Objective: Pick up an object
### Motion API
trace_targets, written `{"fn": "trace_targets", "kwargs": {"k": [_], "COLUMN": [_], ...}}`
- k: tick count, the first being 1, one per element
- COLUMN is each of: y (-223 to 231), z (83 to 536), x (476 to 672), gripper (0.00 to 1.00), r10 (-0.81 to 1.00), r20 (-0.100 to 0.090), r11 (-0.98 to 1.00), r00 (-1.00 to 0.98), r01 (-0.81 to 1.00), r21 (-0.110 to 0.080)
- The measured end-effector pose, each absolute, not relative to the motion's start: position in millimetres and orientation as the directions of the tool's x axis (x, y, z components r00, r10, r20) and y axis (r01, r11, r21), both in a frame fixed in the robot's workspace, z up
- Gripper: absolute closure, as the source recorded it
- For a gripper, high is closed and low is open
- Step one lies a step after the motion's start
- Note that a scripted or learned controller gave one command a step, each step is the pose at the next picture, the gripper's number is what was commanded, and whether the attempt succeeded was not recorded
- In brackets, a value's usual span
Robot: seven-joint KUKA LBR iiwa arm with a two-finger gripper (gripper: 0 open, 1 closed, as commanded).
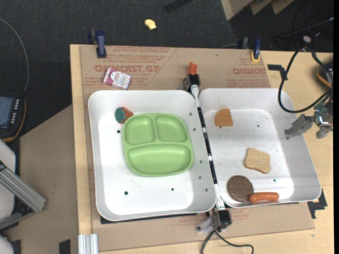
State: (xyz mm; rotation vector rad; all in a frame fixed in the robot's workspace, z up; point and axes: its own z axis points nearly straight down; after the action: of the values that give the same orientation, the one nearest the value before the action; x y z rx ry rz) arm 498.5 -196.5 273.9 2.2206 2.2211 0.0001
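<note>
The right bin (296,157) holds an orange block (223,118) at the back, a tan toast slice (257,160) in the middle, and a round brown patty (240,188) with a red sausage (263,197) at the front. In the left bin (106,157) a green divided plate (157,143) lies beside a small red and green toy (123,115). A grey piece of my gripper (306,124) hangs at the right bin's right rim, apart from every object.
A pink packet (116,78) lies on the cardboard behind the left bin. Blue clamps (98,42) grip the board's back edge. Black cables (288,89) loop at the back right. A yellow scrap (150,24) rests on the dark floor.
</note>
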Motion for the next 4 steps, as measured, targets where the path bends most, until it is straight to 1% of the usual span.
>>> {"fn": "trace_targets", "kwargs": {"k": [1,2,3,4], "y": [-143,-148,-126,-150], "z": [173,90,85,88], "x": [519.2,541.2,624.2,668.9], "gripper": [0.00,0.00,0.00,0.00], "r10": [1.000,1.000,1.000,1.000], "r20": [0.005,0.002,-0.001,-0.003], "r11": [0.006,0.001,0.006,0.002], "r00": [-0.006,-0.001,-0.006,-0.002], "r01": [1.000,1.000,1.000,1.000], "r21": [-0.009,-0.007,0.007,0.007]}}
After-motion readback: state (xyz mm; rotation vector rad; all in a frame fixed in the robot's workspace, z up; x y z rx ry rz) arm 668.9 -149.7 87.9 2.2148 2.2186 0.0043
